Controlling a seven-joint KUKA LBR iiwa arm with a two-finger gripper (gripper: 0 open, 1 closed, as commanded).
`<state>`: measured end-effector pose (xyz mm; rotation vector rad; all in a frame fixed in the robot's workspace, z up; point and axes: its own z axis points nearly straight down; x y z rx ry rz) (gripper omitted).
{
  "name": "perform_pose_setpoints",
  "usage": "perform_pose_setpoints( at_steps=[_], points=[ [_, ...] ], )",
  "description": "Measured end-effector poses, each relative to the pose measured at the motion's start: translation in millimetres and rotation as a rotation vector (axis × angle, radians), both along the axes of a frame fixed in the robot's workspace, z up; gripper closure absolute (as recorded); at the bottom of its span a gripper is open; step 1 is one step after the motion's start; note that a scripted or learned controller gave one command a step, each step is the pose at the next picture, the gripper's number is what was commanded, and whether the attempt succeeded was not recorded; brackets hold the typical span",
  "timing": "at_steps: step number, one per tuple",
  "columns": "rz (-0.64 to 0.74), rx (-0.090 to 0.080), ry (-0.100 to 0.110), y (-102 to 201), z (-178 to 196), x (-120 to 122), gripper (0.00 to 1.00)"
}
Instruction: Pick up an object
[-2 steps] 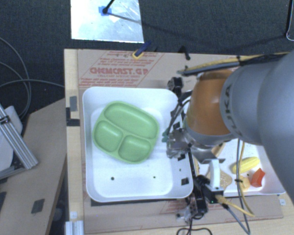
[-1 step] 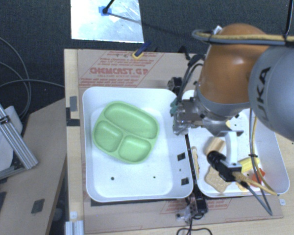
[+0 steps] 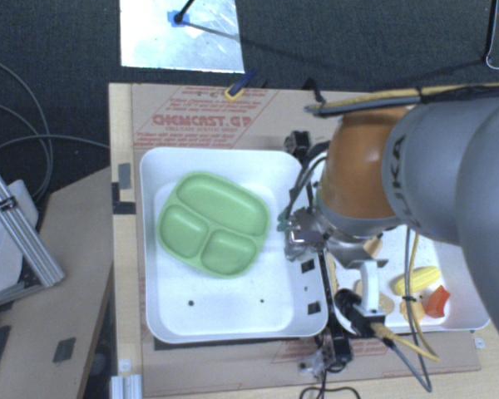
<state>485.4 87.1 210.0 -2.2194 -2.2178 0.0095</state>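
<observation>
- The pincer hangs below the arm's orange-banded wrist, over the seam where the two bins meet, at the right wall of the left bin.
- The wrist hides its tip from above, so I cannot tell how far open it is, nor whether it holds or touches anything.
- Just left of it, a green plate with three compartments lies flat in the far half of the left bin, close to the pincer; whether they touch is not clear.
- Right of the pincer and nearer, in the right bin, a yellow thing lies beside an orange thing; the arm covers most of that bin.
- Both bins sit on a cardboard sheet with red print, spread over the worktop.
- Beyond the worktop's far edge, a shiny sheet lies on the dark floor.
</observation>
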Motion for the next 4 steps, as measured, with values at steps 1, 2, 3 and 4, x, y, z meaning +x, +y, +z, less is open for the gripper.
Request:
perform_pose_setpoints(
  at_steps=[1,2,3,4],
  points=[
    [0.008,0.007,-0.027,17,215,10,1.0],
    [0.002,0.002,-0.012,3,216,2,1.0],
    [0.001,0.002,-0.009,0,192,2,1.0],
    [0.002,0.002,-0.01,-4,192,2,1.0]
  ],
)
